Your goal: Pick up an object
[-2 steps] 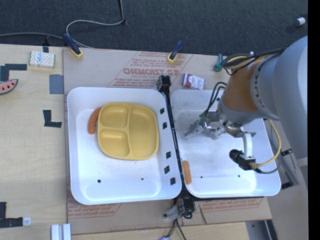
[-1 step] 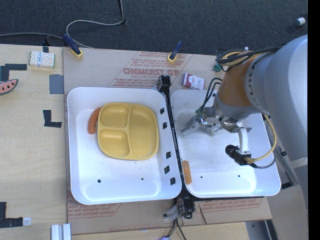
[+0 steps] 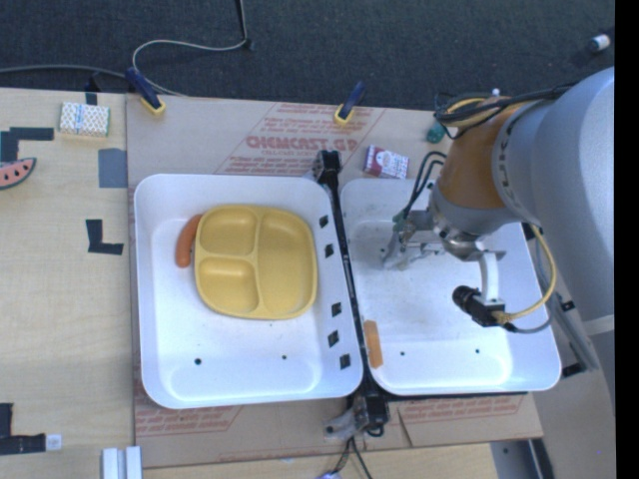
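Orange piece [image 3: 372, 343] lies at left wall of right bin [image 3: 519, 372], near front, well apart from gripper [image 3: 401, 250]. Gripper low over bin floor, nothing between fingers; open or closed, can't tell. Step: approach. You need travel toward piece, then descent.

Grey arm [image 3: 574, 158], orange band [image 3: 469, 163], yellow cable [image 3: 534, 297]

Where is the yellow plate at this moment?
The yellow plate lies in the left bin, toward its far side, with an orange sausage-like piece at its left edge.
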